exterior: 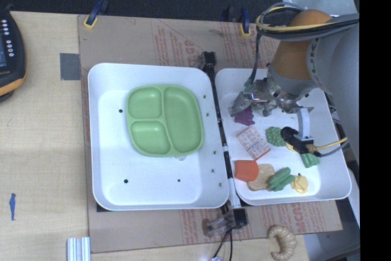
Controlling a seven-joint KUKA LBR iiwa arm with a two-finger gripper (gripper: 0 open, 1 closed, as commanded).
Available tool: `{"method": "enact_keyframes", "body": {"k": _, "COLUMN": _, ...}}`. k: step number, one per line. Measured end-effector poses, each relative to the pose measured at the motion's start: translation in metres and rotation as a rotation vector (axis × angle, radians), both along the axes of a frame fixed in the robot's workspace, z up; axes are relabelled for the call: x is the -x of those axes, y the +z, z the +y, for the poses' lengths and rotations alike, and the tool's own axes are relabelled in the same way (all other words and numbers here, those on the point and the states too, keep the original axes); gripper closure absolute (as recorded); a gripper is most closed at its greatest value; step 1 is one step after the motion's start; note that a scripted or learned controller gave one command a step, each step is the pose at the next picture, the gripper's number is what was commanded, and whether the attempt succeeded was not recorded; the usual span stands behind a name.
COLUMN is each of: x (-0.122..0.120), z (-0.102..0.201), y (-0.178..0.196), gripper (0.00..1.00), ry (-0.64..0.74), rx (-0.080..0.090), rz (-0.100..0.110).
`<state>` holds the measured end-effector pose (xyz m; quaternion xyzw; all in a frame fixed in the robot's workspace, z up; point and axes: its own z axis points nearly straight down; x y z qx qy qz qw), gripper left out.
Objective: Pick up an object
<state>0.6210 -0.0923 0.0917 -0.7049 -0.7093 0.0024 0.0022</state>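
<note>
Bench [43,131] carries a brown cardboard sheet [153,40] with two white bins on it. Gripper [252,106] is down in the far-left part of the right bin [333,189]; can't tell from this angle whether it's wide or narrow. Purple piece [244,117] lies right at the gripper's near side, touching or just beside it, and a grasp is not visible. Patterned square packet [252,142] lies flat a bit nearer the camera than the gripper. Knobbly green toy [275,136] is just right of the packet. Well apart from the gripper, along the bin's near edge, are a red block [246,170], a tan piece [263,178] touching it, a dark green piece [280,179] and a yellow piece [299,184]. Left of the gripper, the left bin [104,180] holds a green divided plate [165,120].
</note>
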Motion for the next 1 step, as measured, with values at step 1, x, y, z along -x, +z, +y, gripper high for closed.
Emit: {"method": "enact_keyframes", "body": {"k": 1, "x": -0.0007, "z": -0.0014, "y": 0.0112, "gripper": 1.0, "ry": 0.0, "rx": 0.0, "rz": 0.0}}
